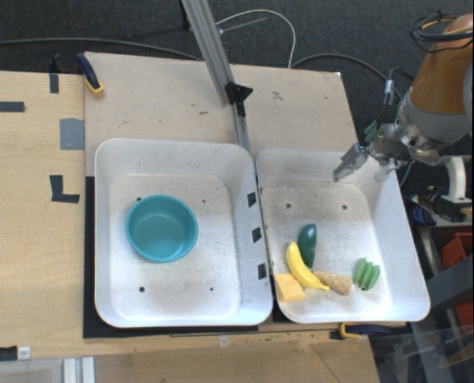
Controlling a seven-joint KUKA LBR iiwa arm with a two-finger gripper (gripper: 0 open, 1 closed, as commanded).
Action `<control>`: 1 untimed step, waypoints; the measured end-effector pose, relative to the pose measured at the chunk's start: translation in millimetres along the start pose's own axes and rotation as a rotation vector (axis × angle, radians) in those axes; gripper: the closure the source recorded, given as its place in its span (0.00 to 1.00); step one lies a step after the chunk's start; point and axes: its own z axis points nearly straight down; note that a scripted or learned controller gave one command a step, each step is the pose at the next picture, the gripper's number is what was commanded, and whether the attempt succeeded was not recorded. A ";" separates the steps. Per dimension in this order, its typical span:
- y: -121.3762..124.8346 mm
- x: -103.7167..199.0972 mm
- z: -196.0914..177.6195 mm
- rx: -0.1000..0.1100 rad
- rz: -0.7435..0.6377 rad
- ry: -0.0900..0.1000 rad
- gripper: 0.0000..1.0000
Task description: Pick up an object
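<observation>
Two white bins are shown side by side on a wooden bench, with dark carpet and cables behind. The pincer (350, 164) is seen above the far right corner of the right bin (396, 214), with nothing between its tips; whether it is spread or pressed together cannot be told at this size. The candidate objects are clustered at the near end of that bin, well below and slightly left of the pincer as viewed: a dark green piece (306, 240), a banana (302, 267) just beyond it, a yellow block (289, 287) touching the banana's near side, a tan piece (334, 282) beside the banana's tip, and a green pod (366, 274) further right. A teal bowl (162, 228) is seen in the left bin (109, 214), far to the pincer's left. No grasp is judged to have begun. Because the small items are crowded together, a descent may be expected to strike two at once or push one aside; the banana's curve may also let it slip free on closing.
</observation>
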 end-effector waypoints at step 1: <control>0.0 0.0 0.0 0.000 0.000 0.000 0.00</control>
